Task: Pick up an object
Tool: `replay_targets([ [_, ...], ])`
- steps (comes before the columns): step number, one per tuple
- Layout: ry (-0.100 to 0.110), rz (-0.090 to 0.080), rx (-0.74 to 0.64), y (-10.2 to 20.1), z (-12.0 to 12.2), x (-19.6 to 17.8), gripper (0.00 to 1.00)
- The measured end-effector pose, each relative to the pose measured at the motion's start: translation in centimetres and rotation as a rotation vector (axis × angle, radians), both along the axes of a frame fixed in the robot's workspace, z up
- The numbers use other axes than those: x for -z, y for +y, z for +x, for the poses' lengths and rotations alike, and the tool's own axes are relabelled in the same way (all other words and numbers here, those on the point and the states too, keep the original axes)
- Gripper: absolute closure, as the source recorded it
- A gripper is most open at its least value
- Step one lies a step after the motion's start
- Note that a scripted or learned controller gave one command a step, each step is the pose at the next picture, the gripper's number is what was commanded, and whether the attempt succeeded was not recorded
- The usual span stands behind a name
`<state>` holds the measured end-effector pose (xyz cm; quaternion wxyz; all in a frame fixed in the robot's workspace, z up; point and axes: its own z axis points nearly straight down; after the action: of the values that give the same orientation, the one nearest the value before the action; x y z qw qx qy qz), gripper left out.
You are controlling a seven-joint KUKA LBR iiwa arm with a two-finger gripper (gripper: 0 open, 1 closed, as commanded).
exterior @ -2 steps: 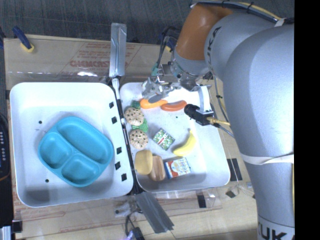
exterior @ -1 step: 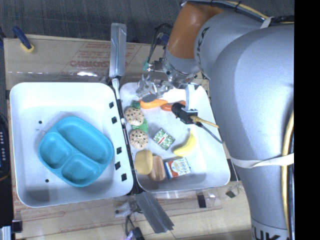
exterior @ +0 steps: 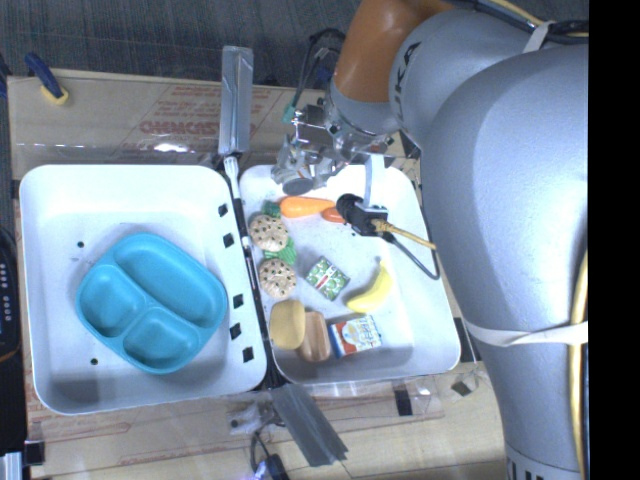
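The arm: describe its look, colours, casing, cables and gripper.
The arm has bulky, rounded, smooth grey casing, with an orange band above the wrist. Dark cables run along its top. The gripper is a compact cluster of bare metal and dark parts, with thin wires near it.

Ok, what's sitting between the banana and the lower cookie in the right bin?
A small green and white packet lies between the banana and the lower cookie, seen in the camera view.

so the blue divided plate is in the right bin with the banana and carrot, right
Not quite. The camera view shows the blue divided plate alone in the left bin. The banana and carrot are in the right bin, as you said, among the other toy foods.
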<state>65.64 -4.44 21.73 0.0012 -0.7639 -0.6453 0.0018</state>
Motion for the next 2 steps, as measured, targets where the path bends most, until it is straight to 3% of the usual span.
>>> replay_targets([
  [1,-0.001,0.0,-0.205,-0.8,0.0,-0.9,1.0],
  [2,0.006,0.003,-0.249,0.4,-0.8,1.4,1.0],
])
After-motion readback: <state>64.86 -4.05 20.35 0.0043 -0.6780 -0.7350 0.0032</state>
